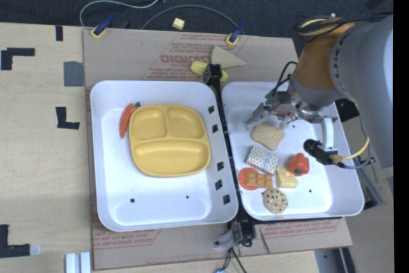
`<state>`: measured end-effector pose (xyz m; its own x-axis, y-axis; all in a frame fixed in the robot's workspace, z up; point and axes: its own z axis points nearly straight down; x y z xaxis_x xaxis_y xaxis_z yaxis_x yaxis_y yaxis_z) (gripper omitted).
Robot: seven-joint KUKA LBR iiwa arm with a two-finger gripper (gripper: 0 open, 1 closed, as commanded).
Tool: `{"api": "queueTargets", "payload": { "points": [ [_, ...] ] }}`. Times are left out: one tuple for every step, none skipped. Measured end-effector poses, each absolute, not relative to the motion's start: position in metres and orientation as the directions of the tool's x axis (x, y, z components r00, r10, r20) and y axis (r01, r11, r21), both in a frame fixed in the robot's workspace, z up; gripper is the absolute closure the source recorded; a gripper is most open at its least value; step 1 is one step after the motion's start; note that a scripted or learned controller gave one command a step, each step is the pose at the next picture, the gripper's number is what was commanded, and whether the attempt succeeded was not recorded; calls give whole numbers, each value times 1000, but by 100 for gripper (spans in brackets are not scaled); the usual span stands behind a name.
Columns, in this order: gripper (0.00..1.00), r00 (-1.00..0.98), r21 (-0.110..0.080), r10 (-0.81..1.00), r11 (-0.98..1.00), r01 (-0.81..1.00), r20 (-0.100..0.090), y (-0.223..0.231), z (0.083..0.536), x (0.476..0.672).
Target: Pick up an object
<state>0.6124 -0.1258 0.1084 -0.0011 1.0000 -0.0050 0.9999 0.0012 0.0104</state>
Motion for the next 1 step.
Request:
{"api": "queueTargets", "payload": {
  "points": [
    [0, -1, 16, 1000, 1, 1000, -9, -112, 90, 604]
  ]
}}
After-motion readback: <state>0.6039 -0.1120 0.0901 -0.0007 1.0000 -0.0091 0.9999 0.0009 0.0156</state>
